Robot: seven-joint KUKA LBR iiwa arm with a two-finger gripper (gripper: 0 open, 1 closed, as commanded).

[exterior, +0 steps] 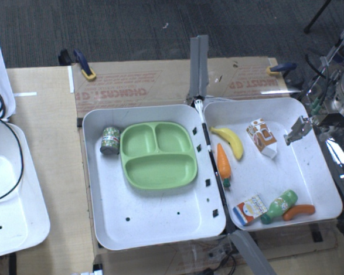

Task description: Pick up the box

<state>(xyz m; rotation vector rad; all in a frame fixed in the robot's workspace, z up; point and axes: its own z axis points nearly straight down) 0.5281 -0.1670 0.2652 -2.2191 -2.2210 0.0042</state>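
Starting at the left, the desk [45, 90] carries two shallow white bins side by side. The left bin [108, 226] holds a small green can [109, 140] lying near its upper left corner, just beside a green divided plate [158, 154] that sits in the bin's upper middle. The plate has two smaller sections at the top and one wide section below.

The right bin [315, 171] begins past the divider. Along its left side lies a yellow banana [231, 141], and just below and left of it an orange carrot [223, 163] stands roughly lengthwise up and down the view, green end toward the bottom. Further right, in the upper middle of this bin, sits the box [261, 137], a small carton in orange, brown and white. Its long axis runs on a diagonal from upper left to lower right, with the white end pointing down and right toward the bin's centre. Nothing touches it.

Along the bin's lower edge lie a small red and white carton [249, 209], a green bottle [279, 206] tilted up to the right, and an orange-red sausage-shaped toy [299, 211].

At the right edge, the gripper [296, 131] hangs over the bin's upper right part, near the box but apart from it. Whether it is spread or pressed together I cannot tell, and nothing shows in it.
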